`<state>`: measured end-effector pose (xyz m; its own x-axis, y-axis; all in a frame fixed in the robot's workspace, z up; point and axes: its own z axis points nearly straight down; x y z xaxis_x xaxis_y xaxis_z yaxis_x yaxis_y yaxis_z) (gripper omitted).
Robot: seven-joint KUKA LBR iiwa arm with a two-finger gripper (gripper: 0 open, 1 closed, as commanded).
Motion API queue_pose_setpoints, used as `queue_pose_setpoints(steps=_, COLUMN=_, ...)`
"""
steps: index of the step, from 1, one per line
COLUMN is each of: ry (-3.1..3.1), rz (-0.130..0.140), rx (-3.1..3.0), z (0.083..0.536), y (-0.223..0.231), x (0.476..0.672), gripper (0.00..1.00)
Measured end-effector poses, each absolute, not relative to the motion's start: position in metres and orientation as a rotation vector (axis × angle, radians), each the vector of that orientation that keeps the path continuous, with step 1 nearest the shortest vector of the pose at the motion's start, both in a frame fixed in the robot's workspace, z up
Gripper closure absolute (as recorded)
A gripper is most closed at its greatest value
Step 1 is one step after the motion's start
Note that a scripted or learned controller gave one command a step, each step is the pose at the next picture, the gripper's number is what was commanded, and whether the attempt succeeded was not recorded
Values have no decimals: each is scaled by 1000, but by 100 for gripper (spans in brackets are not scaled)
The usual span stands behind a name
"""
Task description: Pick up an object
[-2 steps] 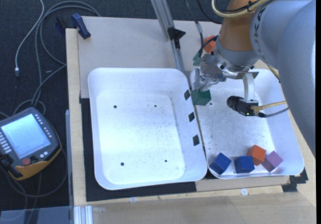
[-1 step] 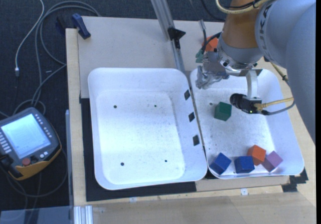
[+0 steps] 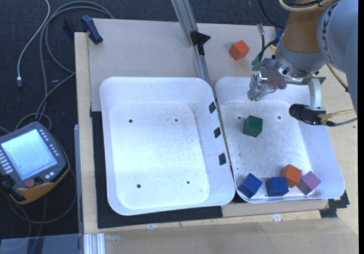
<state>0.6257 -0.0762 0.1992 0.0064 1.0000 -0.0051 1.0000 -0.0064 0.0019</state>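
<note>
Right bin [image 3: 335, 162]: hand [image 3: 257, 92] near far rim, green cube [image 3: 252, 126] just below.

light: even, bright | shadows: soft | focus: slightly soft, grainy

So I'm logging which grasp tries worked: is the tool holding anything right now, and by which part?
Nothing is held. The tool hangs over the far end of the right bin, with no object between its fingers; the green cube lies apart below it.
</note>
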Motion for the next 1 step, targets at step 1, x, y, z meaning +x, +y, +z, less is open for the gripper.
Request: queue_pose_setpoints(steps=1, ry=2221, rz=0, rx=2219, z=200, y=-70, x=626, gripper=0)
